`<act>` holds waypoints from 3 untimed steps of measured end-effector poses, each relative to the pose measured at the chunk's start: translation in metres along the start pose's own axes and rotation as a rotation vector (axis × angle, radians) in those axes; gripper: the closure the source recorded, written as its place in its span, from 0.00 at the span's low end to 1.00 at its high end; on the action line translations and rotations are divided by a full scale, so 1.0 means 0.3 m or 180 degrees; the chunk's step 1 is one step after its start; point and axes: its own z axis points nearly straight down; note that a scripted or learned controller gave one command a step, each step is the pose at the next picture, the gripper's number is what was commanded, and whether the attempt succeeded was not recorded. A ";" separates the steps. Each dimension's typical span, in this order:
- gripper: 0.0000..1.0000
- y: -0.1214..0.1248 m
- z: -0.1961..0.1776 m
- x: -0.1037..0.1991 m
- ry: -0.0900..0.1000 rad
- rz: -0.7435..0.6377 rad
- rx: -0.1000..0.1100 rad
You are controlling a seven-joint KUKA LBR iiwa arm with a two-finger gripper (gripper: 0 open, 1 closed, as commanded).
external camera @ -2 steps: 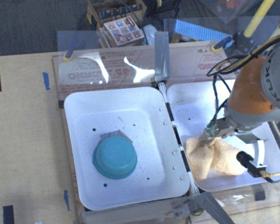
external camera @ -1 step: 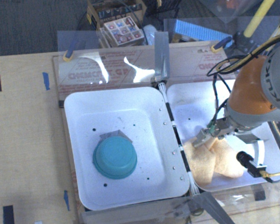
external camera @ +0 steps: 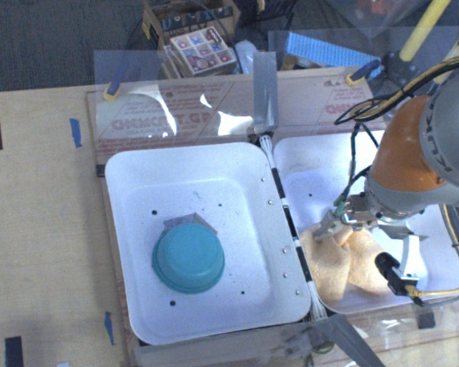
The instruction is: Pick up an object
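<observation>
I had the hand (external camera: 348, 222) low in the lower-right bin (external camera: 309, 167), right at the tan cloth's (external camera: 342, 266) upper edge, a soft easy target; whether it was clenched, I couldn't tell. The teal bowl (external camera: 188, 258) sat untouched in the left bin (external camera: 132, 180).

- The grey arm (external camera: 452, 145) reaches in from the right edge of the view, over the right-hand bin (external camera: 308, 159).
- Its orange band (external camera: 400, 154) sits above the middle of that bin, just above the wrist.
- The wrist (external camera: 393, 203) bends down and leftward toward the bin floor.
- The gripper (external camera: 338, 223) hangs low near the bin's left wall, pointing left.
- Black cables (external camera: 355, 146) loop from the arm down to the wrist.
</observation>
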 end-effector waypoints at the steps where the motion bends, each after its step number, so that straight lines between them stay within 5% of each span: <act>1: 1.00 0.007 -0.030 -0.004 -0.0001 0.0008 -0.0013; 2: 0.00 0.007 -0.030 -0.004 -0.0001 0.0008 -0.0013; 3: 1.00 0.010 -0.055 -0.010 -0.0004 0.0013 -0.0015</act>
